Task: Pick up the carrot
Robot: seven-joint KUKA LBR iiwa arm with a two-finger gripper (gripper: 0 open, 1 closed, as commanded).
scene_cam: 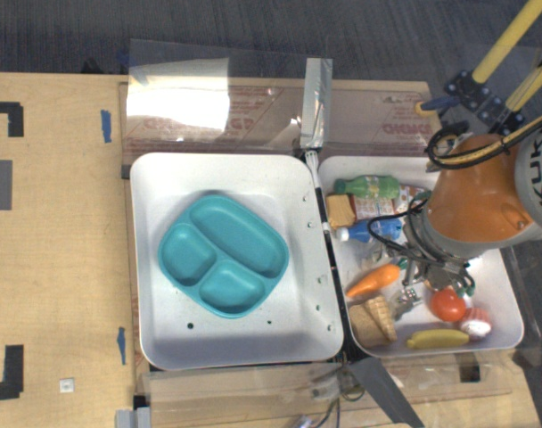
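Carrot (374, 281) lies in right bin (507, 328), left-centre, tip toward bread slice (373, 320). Gripper (424, 285) hovers just right of it; finger state: cannot tell. Step: approach. Next: shift left, centre over carrot, descend.

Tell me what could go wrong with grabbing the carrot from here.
1. The carrot lies in a crowded bin, with a piece of bread just below it, so the gripper might bump or catch the bread instead.
2. The gripper sits at the carrot's right end rather than its middle, so the tapered carrot may slip or swing out.
3. A tomato close by could get knocked.
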